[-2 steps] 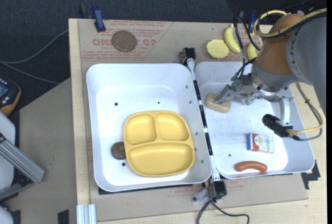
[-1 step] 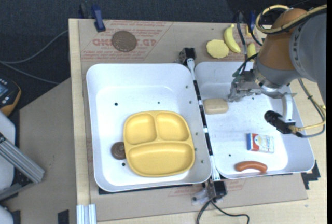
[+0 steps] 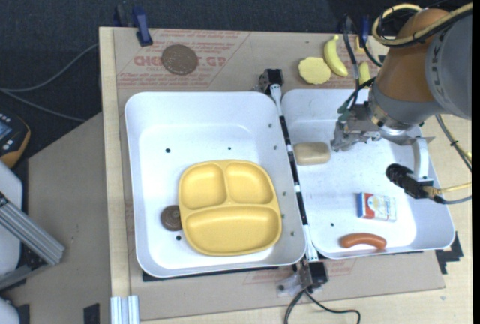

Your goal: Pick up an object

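claw [image 3: 351,132] is low over the right bin [image 3: 326,199], in its back part on the view-left side, near the back wall; wide or narrow: can't tell, my wrist covers it from this angle.

nearest thing: tan block [image 3: 311,154]; lies flat just beside the claw, toward view-left and a bit nearer the front; it sits against the divider side of the bin; can't tell whether it's touching the claw or just clear of it.

small carton [image 3: 375,206]: white with blue and red print; lettering too small to read; lies flat mid-bin, well apart from the claw.

sausage [image 3: 363,241]: reddish-orange; lies along the front wall of the right bin, near the carton, not touching it.

left bin [image 3: 165,127]: yellow divided plate [image 3: 229,206], three compartments, sits in the front half; brown round piece [image 3: 172,218] lies against the plate's view-left edge.

bench board [image 3: 225,64]: red print behind the left bin; I can read "CHO" and "GR"; a brown disc [image 3: 179,58] lies on the middle of the wording and the rest is too faint to read.

behind the right bin, on the board and outside both bins: banana [image 3: 335,56] and a yellow lumpy piece [image 3: 314,70], just beside each other.

blue clamp [image 3: 140,26] grips the board's back edge near the view-left corner.
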Controlling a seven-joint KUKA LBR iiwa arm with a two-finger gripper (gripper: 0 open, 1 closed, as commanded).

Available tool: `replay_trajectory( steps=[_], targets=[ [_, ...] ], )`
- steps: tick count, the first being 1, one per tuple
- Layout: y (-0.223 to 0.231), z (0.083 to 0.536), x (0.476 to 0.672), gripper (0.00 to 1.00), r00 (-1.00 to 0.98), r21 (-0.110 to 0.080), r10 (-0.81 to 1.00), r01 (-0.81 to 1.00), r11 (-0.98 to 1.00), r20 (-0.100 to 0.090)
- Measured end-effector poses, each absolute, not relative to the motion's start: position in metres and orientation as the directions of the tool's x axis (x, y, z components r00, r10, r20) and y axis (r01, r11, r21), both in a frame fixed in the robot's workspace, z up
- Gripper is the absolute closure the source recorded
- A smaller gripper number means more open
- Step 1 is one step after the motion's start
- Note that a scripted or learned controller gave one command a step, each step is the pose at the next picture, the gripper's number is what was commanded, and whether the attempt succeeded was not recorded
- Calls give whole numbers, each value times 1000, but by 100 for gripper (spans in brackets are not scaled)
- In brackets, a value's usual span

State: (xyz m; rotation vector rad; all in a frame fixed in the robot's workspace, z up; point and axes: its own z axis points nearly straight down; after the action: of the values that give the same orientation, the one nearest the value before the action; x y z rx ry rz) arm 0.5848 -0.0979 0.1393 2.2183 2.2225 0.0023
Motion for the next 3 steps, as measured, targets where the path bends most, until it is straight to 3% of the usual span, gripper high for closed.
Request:
replay_trajectory(
  steps=[1,2,3],
  targets=[
    [-98,148,585,100,-2,3,1000,1000,2,-1],
    [-98,147,585,0,-2,2,1000,1000,2,-1],
    [-105,85,619,0,-1,8,1000,1000,1,0]
  ],
)
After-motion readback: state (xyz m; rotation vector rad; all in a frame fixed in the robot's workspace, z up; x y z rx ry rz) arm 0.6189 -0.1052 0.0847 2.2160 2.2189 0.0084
